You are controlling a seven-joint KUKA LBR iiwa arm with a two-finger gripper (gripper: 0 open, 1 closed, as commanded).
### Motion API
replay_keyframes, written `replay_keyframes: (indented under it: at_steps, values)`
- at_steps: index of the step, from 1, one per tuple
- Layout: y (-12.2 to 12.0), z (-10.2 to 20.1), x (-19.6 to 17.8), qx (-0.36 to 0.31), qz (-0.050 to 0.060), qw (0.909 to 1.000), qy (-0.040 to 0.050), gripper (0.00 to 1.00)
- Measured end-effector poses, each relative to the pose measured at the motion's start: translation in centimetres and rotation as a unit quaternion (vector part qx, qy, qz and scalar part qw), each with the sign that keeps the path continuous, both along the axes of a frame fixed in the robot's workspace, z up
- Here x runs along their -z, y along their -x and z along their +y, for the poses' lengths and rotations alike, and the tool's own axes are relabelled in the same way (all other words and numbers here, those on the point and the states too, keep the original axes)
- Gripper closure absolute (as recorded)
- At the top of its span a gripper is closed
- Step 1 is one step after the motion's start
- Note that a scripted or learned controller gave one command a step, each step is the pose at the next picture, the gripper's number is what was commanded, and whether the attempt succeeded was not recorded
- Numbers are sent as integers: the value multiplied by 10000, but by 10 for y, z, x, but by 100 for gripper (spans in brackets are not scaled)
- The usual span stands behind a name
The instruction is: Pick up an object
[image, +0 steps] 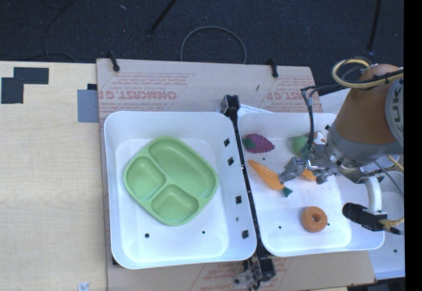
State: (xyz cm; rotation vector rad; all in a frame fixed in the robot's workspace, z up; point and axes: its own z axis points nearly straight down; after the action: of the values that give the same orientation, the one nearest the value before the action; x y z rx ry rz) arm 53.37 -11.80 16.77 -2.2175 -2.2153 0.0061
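Carrot (266,175) lies in the right bin (330,243), its green tip just beside the end effector (292,169) — whether those fingers are apart or together I cannot tell. Purple piece (258,143) at 10 o'clock, green piece (300,144) at 12, doughnut (314,219) at 5. Left bin (132,243) holds a green tray (171,179).

Robotics lab: white bins (125,151) on bench, dark carpet (99,12) (loose cables (213,39))
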Motion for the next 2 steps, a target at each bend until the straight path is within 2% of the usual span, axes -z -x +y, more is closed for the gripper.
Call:
replay_keyframes:
  at_steps: [2]
  values:
    - [-6, 3, 82, 4, -17, 10000, 7, 0]
